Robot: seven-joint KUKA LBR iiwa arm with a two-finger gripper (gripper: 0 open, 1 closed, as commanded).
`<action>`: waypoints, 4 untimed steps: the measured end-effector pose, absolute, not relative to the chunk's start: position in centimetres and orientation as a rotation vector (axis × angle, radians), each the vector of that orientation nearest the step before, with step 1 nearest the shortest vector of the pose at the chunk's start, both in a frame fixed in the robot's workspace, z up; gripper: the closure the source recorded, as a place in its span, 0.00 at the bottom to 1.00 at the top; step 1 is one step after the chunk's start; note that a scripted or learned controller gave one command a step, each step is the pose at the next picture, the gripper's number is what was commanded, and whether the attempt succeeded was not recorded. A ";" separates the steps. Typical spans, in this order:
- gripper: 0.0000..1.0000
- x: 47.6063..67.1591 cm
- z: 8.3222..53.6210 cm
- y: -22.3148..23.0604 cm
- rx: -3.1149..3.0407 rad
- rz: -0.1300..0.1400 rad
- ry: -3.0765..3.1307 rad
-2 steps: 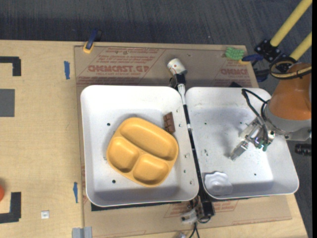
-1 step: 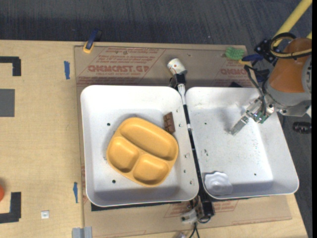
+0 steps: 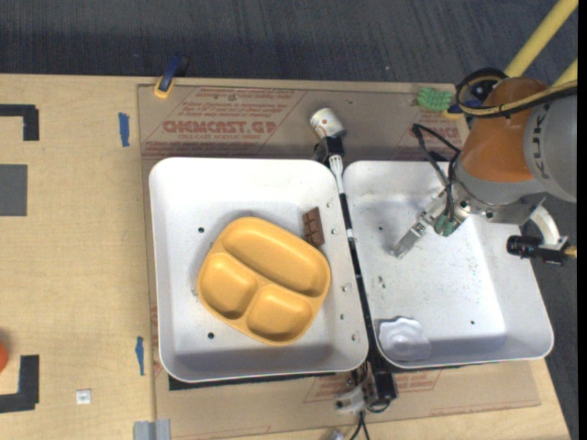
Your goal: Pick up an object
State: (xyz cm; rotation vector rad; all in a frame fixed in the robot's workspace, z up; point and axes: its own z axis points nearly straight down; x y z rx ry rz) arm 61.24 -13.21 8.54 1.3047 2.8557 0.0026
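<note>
In the right-hand shallow white plastic bin (image 3: 514,337), the two-finger gripper (image 3: 410,238) is hanging low over the upper left of the floor, on the grey arm with the orange band (image 3: 500,145). Its fingers are appearing close together with nothing visible between them, so nothing is being held.

One clear, crumpled plastic cup-like object (image 3: 402,337) is lying in the near left corner of the same bin, well apart from the gripper. In the left-hand white bin (image 3: 174,246), one yellow three-compartment plastic tray (image 3: 264,279) is resting at a slant, with one small brown block (image 3: 313,227) just beside its upper right edge.

Probable faults: the gripper is standing over bare floor, so closing here is likely to be catching nothing; the clear object is likely to be slipping or collapsing under pinch; the tray is looking too broad for the fingers.

Count: two bins, one tray, one block, one clear object.
</note>
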 end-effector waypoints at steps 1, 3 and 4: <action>0.00 64.9 8.6 -19.8 1.735 0.005 2.620; 0.00 57.3 8.5 -15.9 2.007 0.001 2.415; 0.00 50.3 8.5 -11.2 1.972 0.001 2.447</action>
